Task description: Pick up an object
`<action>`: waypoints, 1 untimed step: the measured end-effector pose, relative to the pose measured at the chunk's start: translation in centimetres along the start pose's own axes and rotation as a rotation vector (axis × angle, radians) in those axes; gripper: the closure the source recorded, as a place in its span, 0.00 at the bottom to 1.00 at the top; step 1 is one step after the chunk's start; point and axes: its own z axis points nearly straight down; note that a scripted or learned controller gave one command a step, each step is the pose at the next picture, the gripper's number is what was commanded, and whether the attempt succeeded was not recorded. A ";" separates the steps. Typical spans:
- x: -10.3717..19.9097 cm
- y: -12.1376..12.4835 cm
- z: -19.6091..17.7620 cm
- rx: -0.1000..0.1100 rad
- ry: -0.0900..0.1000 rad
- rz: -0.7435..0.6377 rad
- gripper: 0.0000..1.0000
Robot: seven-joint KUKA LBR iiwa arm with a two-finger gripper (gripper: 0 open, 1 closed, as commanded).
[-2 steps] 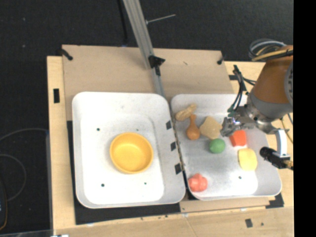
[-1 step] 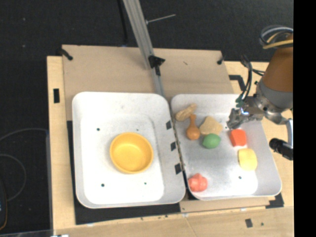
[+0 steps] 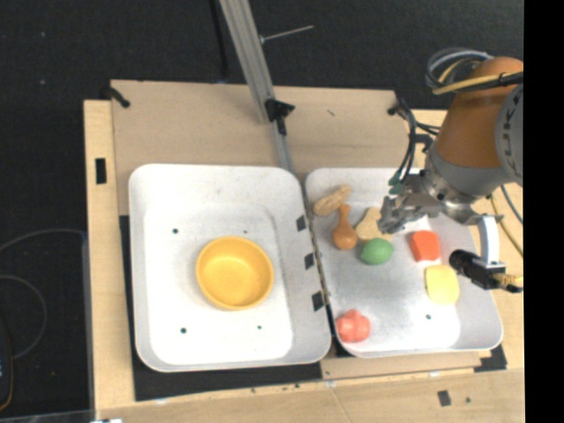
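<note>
1. We see the two-finger gripper (image 3: 394, 218) low over the far left part of the right shallow white bin (image 3: 480, 337), just right of a small pale beige block (image 3: 368, 222) that looks to be the piece nearest its tips. We cannot tell how the jaws stand; the wrist covers them.
2. We judge the small pale beige block light and stiff, likely plastic or wood, with a smooth face that may slip; a grip across its narrow sides seems safest.
3. Crowding is a worry: a brown pear-shaped toy (image 3: 344, 232) sits just left of the block and a round green ball (image 3: 376, 252) just near of it, so either may get nudged.
4. Elsewhere in that bin lie a tan peanut-shaped piece (image 3: 331, 202), an orange cube (image 3: 425, 245), a yellow block (image 3: 442, 285) and a red lumpy toy (image 3: 353, 325); a yellow bowl (image 3: 233, 272) rests in the left bin.
5. Part of the beige block is hidden under the gripper, so its true shape stays unclear to us.
</note>
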 end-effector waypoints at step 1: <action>4.2 -0.9 -0.5 0.000 0.001 0.000 1.00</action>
